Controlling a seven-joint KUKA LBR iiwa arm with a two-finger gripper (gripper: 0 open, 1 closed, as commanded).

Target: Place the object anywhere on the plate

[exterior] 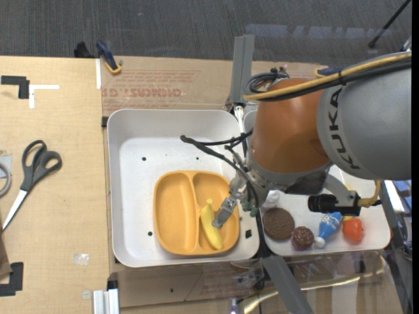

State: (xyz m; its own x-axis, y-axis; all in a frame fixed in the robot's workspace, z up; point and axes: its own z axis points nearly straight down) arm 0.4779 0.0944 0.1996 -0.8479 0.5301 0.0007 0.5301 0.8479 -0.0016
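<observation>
Tabletop (52, 110) of pale wood fills the left of what we see, with cardboard (163, 87) laid under the two white bins. We see the arm (327, 123) next in size — a grey body and a broad orange band reaching in from the right and covering much of the right bin (376, 241). The left bin (131, 156) sits just beside it, and black cables trail across its upper right part. Inside the left bin, toward its lower right, lies the yellow plate (173, 211), split into two compartments. The gripper (224, 216) hangs over the plate's right compartment, right above the banana (209, 231), which lies on that compartment with its lower end near the plate's rim. We cannot tell whether the gripper is released or clenched, nor whether it touches the banana. On the tabletop at far left lie scissors (33, 169) with black handles. In the right bin we make out a dark round cookie (279, 222), a blue and white bottle (329, 227), a red tomato (353, 230) and a small dark berry-like piece (302, 237) — all near one another along the bin's lower part.
</observation>
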